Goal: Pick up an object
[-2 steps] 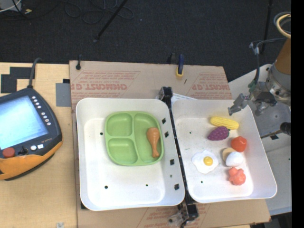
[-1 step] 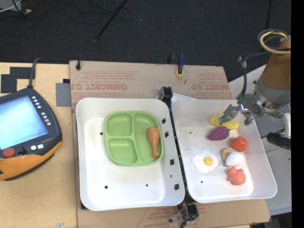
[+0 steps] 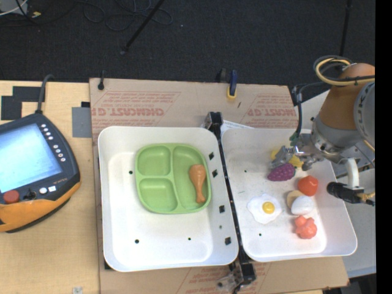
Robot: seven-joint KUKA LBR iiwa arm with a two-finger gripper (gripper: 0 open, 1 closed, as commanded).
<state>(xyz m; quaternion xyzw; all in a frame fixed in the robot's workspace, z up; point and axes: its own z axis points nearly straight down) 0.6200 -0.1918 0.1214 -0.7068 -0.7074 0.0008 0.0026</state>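
My gripper (image 3: 286, 155) hangs low over the far side of the right bin (image 3: 343, 241), just above a bunch of purple grapes (image 3: 280, 173). A small yellow piece (image 3: 297, 160) lies right beside it, partly hidden by the gripper. In front of these lie a red tomato (image 3: 308, 185), a white and tan piece (image 3: 300, 203), a fried egg (image 3: 264, 209) and a red strawberry-like piece (image 3: 305, 226). I see nothing lifted off the bin floor.
The left bin (image 3: 116, 237) holds a green divided plate (image 3: 160, 192) with an orange drumstick (image 3: 198, 182) in its right compartment. A teach pendant (image 3: 33, 164) lies on the bench at the left. The arm's grey and orange body (image 3: 346, 112) stands over the right bin's far right corner.
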